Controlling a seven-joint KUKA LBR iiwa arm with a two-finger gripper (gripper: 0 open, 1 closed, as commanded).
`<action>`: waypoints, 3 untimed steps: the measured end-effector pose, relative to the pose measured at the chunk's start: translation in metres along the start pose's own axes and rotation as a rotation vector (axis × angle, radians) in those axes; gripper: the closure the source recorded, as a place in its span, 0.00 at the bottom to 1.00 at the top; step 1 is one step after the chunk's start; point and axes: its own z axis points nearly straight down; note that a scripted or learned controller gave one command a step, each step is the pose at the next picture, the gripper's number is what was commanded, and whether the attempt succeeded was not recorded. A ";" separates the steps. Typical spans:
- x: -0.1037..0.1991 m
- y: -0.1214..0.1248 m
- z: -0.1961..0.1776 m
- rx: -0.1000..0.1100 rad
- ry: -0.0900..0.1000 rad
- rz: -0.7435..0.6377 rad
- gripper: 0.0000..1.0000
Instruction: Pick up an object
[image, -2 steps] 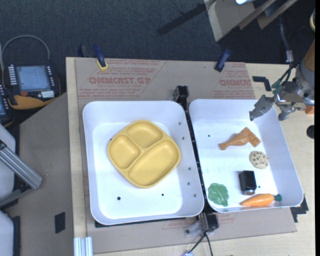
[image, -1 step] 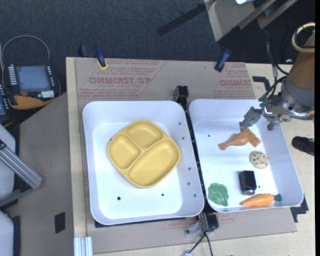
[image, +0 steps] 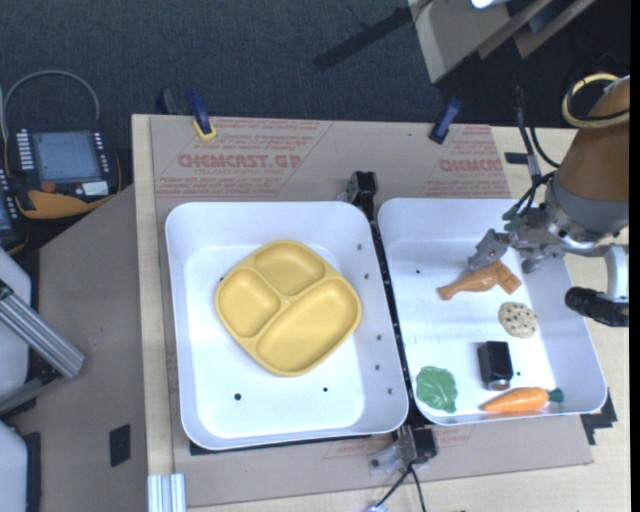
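The gripper (image: 508, 247) hangs over the upper part of the right bin (image: 400, 300), with a tan drumstick-shaped piece (image: 480, 283) just below and left of it. Further below lie a cookie (image: 517, 319), a black block (image: 494, 363), a carrot (image: 517, 401) and a green leaf (image: 437, 388), crowding the bin's lower end. Left of the gripper, bare white floor runs to the bin wall. Beyond that wall, the left bin (image: 190, 300) holds a yellow divided plate (image: 288, 306) with open margin around it.
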 end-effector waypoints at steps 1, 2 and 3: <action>0.007 0.002 0.061 0.000 0.001 -0.001 0.00; 0.007 0.003 0.047 -0.007 -0.002 0.000 1.00; 0.000 0.000 0.001 -0.011 -0.003 0.000 1.00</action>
